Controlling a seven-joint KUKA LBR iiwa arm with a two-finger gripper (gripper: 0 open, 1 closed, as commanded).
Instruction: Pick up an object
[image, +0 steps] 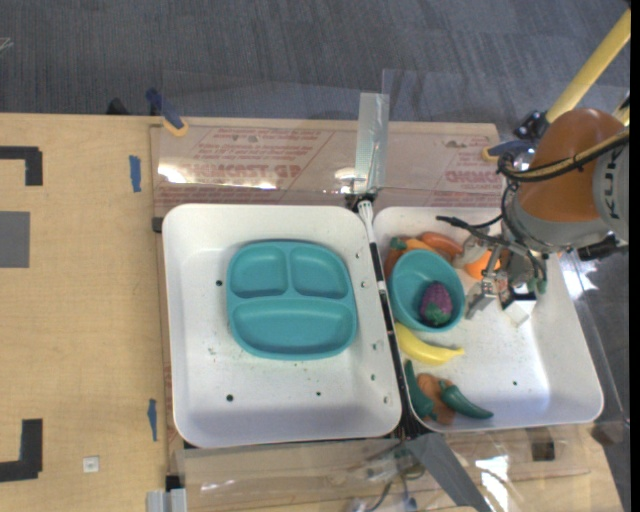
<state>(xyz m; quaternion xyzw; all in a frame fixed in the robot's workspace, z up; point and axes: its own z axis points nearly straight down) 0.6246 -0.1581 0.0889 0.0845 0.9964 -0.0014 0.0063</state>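
Observation:
My gripper (503, 287) hangs low over the right bin (525, 375), just right of a teal bowl (412, 285). A purple and pink fruit (435, 302) lies in that bowl. A yellow banana (430, 348) rests against the bowl's near side. An orange carrot (438, 242) lies behind the bowl, and a small orange piece (480, 262) sits right by the gripper's left side; whether it is touched I cannot tell. A green pepper (463, 403) and a small orange and green vegetable (428, 388) lie at the bin's near left corner.
The left bin (185, 330) holds a teal divided plate (292, 298) in its middle. A thin wall (380, 300) separates the two bins. A clear panel (372, 140) stands upright behind them. The right bin's floor is bare white at its near right.

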